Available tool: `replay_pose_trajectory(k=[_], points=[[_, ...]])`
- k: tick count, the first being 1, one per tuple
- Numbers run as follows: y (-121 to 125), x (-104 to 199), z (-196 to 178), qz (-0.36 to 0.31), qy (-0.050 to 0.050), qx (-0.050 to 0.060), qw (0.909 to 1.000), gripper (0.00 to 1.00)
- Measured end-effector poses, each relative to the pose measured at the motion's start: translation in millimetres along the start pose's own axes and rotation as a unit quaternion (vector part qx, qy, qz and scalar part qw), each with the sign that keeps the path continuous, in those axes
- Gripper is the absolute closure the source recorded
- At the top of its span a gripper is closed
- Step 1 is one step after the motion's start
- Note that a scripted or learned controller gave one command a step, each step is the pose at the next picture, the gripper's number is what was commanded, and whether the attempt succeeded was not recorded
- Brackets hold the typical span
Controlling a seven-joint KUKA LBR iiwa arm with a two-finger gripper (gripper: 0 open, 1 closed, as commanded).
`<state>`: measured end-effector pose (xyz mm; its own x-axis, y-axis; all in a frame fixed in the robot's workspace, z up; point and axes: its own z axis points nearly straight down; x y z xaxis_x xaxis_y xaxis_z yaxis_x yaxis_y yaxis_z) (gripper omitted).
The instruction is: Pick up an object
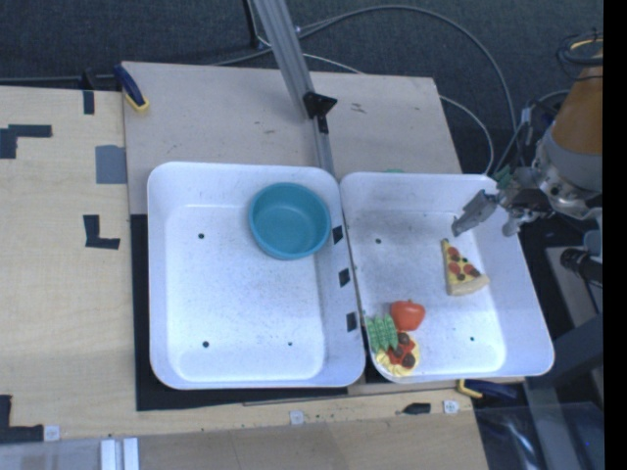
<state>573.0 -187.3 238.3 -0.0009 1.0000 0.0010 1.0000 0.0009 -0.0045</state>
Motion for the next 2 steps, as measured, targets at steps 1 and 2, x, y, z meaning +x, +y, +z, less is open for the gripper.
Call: replay_pose_trajectory(k=[1,2], points=[[8.0,-4.0,54.7,0.000,0.000,0.000,1.0000,0.00],[6.8,-1.5,118.2,0.000,0.000,0.001,1.0000,0.00]])
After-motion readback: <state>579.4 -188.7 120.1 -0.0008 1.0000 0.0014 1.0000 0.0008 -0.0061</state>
